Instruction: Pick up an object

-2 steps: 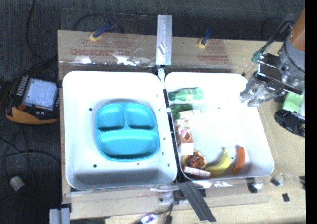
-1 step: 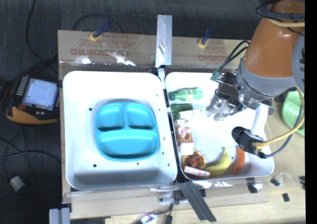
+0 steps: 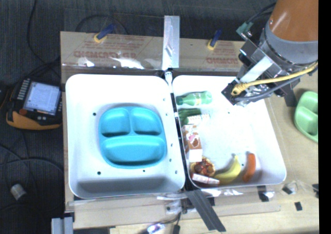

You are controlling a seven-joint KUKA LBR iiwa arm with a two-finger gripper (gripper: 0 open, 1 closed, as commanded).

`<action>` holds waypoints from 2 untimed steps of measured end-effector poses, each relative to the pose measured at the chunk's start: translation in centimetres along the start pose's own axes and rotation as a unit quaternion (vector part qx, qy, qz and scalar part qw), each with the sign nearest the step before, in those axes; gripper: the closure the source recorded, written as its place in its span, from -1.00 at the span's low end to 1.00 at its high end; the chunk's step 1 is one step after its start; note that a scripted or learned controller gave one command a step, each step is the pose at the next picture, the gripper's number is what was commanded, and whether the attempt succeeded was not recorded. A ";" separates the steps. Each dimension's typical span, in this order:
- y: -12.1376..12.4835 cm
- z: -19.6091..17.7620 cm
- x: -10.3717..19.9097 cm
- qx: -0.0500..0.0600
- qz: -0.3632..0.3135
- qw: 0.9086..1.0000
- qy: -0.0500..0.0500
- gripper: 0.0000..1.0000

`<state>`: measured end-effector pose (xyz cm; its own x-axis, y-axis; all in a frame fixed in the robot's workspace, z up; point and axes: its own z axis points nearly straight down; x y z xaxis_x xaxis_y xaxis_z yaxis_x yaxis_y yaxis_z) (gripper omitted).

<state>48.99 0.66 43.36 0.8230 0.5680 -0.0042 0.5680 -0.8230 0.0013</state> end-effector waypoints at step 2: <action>-3.0 0.0 7.2 0.000 -0.084 0.997 0.000 1.00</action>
<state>53.17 7.19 43.36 0.7170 0.6971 -0.0042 0.6971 -0.7170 0.0000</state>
